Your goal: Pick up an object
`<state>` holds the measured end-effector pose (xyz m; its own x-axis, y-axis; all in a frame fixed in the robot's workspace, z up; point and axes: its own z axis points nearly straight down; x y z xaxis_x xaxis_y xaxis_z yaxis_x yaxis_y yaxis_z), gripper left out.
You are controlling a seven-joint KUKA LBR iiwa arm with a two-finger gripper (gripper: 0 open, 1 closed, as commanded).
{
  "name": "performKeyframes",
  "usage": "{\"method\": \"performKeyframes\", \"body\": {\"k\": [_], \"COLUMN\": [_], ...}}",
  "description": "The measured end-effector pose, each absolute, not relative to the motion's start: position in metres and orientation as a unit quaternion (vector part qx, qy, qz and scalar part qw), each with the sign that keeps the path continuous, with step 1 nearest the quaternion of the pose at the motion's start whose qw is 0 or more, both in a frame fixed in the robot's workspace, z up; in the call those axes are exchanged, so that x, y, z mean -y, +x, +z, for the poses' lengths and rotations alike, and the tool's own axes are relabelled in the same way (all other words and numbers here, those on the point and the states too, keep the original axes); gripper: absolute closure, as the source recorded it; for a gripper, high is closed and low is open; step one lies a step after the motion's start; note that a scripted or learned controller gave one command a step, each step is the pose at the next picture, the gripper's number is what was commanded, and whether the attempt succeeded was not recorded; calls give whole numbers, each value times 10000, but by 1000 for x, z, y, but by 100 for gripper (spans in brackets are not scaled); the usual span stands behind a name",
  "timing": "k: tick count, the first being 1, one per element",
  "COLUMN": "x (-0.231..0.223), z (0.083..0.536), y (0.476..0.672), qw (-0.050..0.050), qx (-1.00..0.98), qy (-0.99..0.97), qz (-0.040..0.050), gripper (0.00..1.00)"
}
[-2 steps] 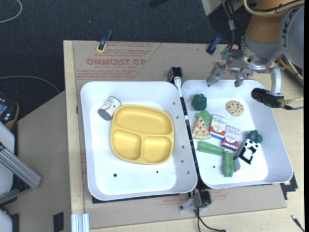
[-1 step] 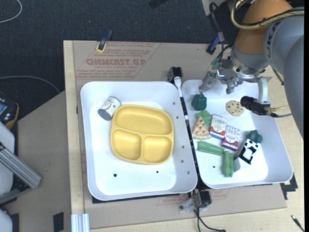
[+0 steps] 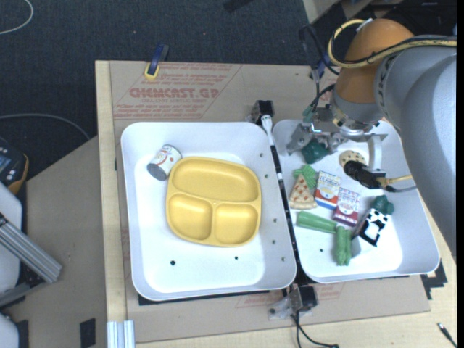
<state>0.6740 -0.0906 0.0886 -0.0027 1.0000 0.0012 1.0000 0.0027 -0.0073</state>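
Brown cardboard point(image 3: 181, 89) under the bins reads "CHEMCAST GP".

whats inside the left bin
The left bin holds a yellow divided plate and a small can lying on its side by the plate's upper left corner. The floor under the plate is covered.

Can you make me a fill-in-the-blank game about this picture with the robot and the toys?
1. The yellow tray lies in the ____ bin.
2. The small can lies on its ____ beside the tray.
3. The gripper hangs over the ____ bin.
4. The pizza slice is shaped like a ____.

Missing words: left; side; right; triangle
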Motion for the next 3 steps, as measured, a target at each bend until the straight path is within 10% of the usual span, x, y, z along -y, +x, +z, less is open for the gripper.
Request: {"method": "performKeyframes", "body": {"k": [1, 2, 3], "x": [90, 90, 93], "z": [85, 96, 161], "y": [674, 675, 679], "qw": [14, -1, -41], "qx": [7076, 7077, 7075], "qy": [-7066, -7065, -7067], "qz": [11, 0, -27], "gripper": [0, 100, 100]}}
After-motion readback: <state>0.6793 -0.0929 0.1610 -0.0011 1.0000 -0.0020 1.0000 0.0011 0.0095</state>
